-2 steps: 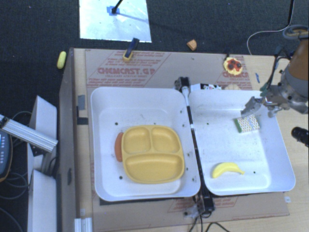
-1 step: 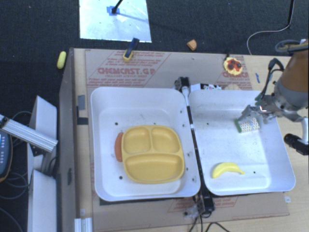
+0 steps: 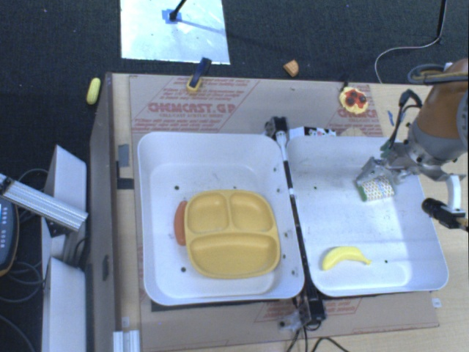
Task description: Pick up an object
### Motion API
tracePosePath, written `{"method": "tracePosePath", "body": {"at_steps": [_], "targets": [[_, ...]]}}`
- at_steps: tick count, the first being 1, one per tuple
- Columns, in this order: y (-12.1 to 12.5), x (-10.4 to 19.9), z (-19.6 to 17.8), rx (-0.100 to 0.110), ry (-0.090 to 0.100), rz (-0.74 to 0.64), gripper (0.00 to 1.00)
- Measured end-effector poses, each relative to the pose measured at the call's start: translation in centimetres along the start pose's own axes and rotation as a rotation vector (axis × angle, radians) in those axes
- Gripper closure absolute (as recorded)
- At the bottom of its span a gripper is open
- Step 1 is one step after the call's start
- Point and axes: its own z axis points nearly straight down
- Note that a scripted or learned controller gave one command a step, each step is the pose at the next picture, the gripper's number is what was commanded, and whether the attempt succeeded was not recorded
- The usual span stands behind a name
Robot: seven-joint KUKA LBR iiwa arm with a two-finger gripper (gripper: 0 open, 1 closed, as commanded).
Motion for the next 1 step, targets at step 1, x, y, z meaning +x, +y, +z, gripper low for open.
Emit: {"method": "tracePosePath", "body": {"at_steps": [1], "targets": [[0.15,-0.02,-1.17,-0.005,-0.001,-0.002,1.0]]}}
